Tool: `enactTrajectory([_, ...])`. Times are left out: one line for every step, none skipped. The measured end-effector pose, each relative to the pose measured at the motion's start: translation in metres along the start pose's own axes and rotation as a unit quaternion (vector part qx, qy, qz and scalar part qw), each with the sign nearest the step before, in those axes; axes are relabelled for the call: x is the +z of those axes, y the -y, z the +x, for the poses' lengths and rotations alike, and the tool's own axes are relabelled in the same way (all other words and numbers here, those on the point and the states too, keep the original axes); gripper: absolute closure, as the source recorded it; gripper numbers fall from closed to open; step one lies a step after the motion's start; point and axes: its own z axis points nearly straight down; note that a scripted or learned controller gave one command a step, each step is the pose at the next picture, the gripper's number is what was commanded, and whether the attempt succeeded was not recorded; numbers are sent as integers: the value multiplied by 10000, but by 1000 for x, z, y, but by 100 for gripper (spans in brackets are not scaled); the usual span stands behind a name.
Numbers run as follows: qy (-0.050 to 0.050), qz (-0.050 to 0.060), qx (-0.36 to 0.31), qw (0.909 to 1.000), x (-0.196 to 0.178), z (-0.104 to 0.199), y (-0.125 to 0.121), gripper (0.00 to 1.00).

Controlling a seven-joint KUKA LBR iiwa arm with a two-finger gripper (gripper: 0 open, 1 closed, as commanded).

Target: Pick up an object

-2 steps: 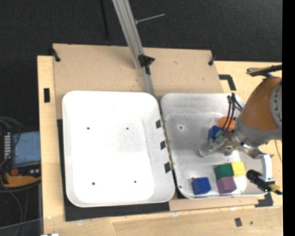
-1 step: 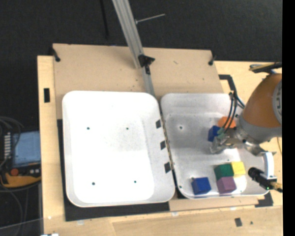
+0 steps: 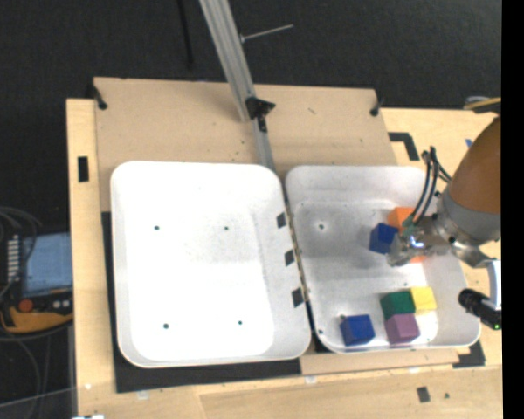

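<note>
The right bin [image 3: 332, 208] holds several small blocks. My gripper [image 3: 410, 246] is low over the bin's right-middle part, under the grey wrist and orange band. A blue block [image 3: 382, 238] sits right at the gripper's left side, touching it or nearly so. An orange block [image 3: 402, 216] shows just behind the gripper, partly hidden by it. Near the front of the bin lie a green block [image 3: 397, 304], a yellow block [image 3: 424, 299], a purple block [image 3: 403, 327] and a second blue block [image 3: 357, 330].
The left bin [image 3: 201, 260] stands beside the right one, with clips along the shared rim. A slanted metal rail [image 3: 231, 55] rises from the back of the bench. Cables and a blue box [image 3: 45, 264] lie off the bench at left.
</note>
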Motion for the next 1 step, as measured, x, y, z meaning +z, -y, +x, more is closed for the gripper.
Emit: enactTrajectory([8, -14, -68, 10000, -64, -5, -4, 100])
